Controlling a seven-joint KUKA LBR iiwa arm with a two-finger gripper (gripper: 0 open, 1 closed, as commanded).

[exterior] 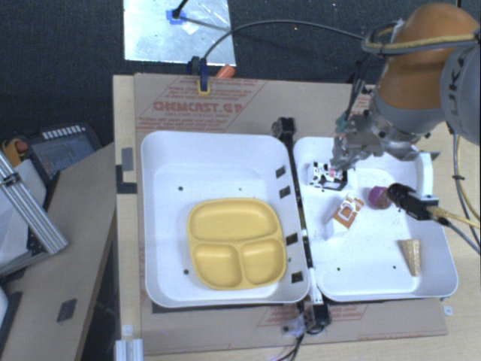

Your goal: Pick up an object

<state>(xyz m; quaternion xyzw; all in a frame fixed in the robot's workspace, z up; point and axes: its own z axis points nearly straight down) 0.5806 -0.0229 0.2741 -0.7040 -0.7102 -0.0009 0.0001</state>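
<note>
Several small things lie in the right bin [443,277]: a patterned packet [346,211], a purple ball [377,196], a cone [411,256]. The claw [331,173] hangs low at the bin's far-left corner, seemingly reaching; whether it's open, I cannot tell. A yellow tray [236,243] fills the left bin [161,201].

The arm [425,66] is cut off at the right edge, and its wrist hides the right bin's [376,277] far rim.
</note>
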